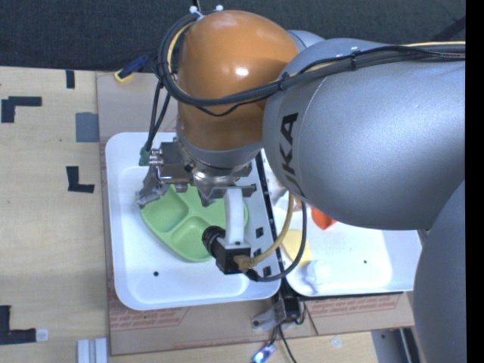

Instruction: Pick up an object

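A light green divided plate [181, 229] lies in the left white bin [136, 278], toward its right side. My gripper [219, 195] hangs below the orange wrist band [227, 66], right over the plate's far edge and very low to it. The wrist and its cables hide most of the gripper and the plate's right part. I cannot make out anything held.
The right bin [363, 278] holds an orange object [323, 219], a yellow curved piece [301, 252] and a small white item [314, 274], largely hidden by the grey arm [378, 127]. A black cable connector [223, 254] dangles over the divider between the bins.
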Available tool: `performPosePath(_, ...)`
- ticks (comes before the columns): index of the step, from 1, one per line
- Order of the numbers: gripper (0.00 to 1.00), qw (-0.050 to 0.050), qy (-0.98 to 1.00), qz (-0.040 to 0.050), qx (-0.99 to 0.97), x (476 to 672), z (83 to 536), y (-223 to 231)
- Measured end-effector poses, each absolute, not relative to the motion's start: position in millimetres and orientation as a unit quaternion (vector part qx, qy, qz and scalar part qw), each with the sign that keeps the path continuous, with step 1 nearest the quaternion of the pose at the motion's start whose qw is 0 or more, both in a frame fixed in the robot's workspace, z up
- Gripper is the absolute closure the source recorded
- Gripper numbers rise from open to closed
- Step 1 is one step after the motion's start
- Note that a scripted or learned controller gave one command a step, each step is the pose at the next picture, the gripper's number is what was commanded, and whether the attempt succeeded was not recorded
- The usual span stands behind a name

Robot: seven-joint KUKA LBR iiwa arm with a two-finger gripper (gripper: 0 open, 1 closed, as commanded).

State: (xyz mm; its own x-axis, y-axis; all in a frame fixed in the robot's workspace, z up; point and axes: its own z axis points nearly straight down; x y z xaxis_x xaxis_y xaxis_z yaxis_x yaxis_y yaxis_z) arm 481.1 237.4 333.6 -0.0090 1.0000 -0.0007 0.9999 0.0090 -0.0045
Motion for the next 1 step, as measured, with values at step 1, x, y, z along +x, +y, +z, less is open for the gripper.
performPosePath(1,0.00,-0.003,-0.709,-0.0086,-0.706,483.8,544.6,233.1)
